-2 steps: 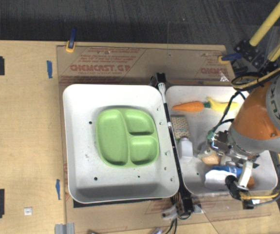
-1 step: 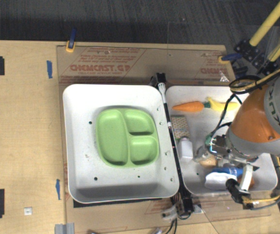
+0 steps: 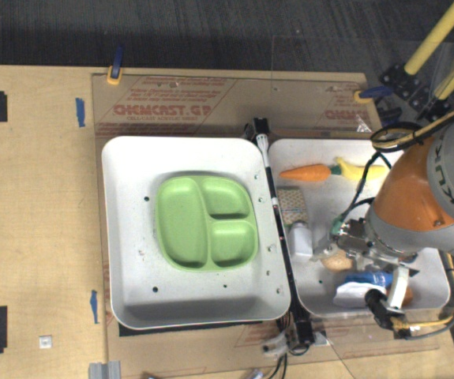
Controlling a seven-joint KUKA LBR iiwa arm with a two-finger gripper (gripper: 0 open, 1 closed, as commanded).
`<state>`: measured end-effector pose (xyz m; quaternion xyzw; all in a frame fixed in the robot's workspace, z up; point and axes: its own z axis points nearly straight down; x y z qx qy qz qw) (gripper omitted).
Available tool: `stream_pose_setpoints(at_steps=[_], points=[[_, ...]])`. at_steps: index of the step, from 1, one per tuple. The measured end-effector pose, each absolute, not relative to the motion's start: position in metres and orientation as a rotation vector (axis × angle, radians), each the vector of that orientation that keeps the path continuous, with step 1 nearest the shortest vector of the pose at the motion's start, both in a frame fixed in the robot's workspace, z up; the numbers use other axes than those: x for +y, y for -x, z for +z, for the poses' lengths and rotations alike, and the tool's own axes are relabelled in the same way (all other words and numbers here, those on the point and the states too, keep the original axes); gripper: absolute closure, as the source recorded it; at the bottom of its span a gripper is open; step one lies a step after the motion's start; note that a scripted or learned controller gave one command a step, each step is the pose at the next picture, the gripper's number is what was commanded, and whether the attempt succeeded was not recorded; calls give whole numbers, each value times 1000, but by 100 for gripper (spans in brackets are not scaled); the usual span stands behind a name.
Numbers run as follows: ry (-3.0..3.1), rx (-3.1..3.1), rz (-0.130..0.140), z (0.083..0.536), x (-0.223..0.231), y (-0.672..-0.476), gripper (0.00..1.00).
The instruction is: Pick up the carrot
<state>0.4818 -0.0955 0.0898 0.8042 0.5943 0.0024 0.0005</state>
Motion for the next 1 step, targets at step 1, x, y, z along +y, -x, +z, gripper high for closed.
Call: stream_pose_setpoints(at_steps=[1], points=[[-2520, 1861, 7, 100, -97, -483, 100]])
